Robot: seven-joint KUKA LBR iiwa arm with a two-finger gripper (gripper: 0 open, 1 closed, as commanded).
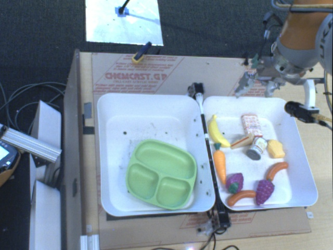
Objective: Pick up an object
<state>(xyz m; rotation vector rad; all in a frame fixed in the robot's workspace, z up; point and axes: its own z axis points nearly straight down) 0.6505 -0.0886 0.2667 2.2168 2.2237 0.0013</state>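
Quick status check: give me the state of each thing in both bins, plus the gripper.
gripper: above the right bin's far rim, holding nothing
green tray: flat in left bin, right way up
banana: lying, right bin
carrot: lying
small can: tipped on its side
carton: lying flat
two grape bunches: lying

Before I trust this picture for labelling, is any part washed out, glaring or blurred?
Camera view: the pale sheet on the dark floor glares near white; the bin walls are bright but their edges hold; the gripper looks soft and blurred; the banana and carrot read clearly.
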